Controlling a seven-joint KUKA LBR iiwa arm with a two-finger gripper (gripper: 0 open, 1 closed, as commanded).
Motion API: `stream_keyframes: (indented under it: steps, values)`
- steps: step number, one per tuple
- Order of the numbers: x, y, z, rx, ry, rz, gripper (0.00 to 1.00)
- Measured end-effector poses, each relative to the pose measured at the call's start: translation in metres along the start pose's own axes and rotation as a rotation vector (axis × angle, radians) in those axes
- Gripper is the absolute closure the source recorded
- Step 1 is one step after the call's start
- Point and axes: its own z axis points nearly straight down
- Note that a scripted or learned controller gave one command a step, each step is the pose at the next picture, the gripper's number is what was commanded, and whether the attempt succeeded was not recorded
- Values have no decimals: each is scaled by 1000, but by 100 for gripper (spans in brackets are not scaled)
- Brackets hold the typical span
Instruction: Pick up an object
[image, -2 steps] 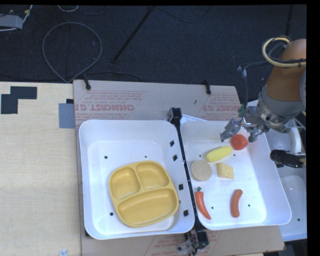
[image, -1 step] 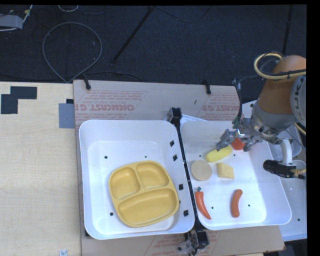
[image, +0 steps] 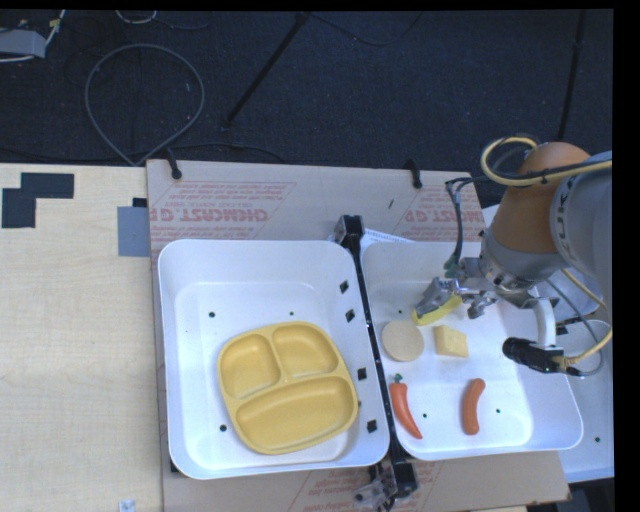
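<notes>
Between the clenched jaws (image: 440, 308), a yellow piece (image: 437, 313), above the right bin (image: 560, 425).

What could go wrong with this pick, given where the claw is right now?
1. The claw sits on a yellow piece near the right bin's back; whether that piece is truly gripped is unclear, so it may slip free on lifting.
2. The tan disc and cheese wedge lie close beside it and could get nudged.
3. Loose cables hang by the wrist and might snag.
</notes>
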Motion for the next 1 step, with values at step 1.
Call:
stream_keyframes:
  steps: [1]
  values:
    - [0,1,28,-8,-2,0,0]
